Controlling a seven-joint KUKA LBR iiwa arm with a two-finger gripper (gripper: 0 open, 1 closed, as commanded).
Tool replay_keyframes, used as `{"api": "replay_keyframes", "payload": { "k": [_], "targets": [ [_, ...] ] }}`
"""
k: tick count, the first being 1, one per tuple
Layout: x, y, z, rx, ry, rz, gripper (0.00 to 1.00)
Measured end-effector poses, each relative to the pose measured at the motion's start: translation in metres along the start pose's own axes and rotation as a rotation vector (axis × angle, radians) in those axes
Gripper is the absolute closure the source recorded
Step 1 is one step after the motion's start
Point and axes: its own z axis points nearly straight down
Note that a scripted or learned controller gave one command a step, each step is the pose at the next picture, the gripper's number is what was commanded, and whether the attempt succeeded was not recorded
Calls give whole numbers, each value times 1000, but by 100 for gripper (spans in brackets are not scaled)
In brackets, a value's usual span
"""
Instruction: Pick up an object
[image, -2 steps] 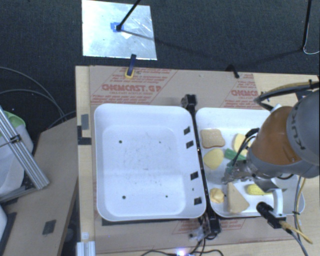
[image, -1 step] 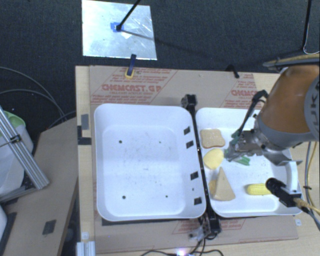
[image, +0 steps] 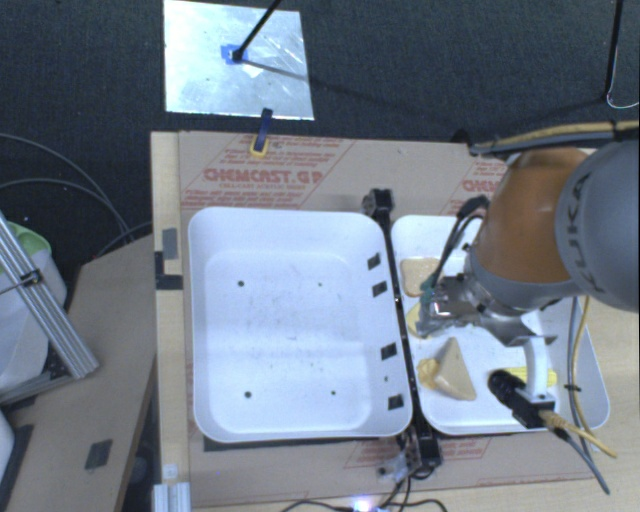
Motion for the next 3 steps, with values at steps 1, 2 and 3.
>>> {"api": "replay_keyframes", "payload": {
  "k": [1, 2, 3],
  "targets": [
    [41, 0, -109, -10, 1, -1, 100],
    [-19, -1, -200, -12, -3, 12, 100],
    [-16, -4, -9, 13, -2, 9, 100]
  ]
}}
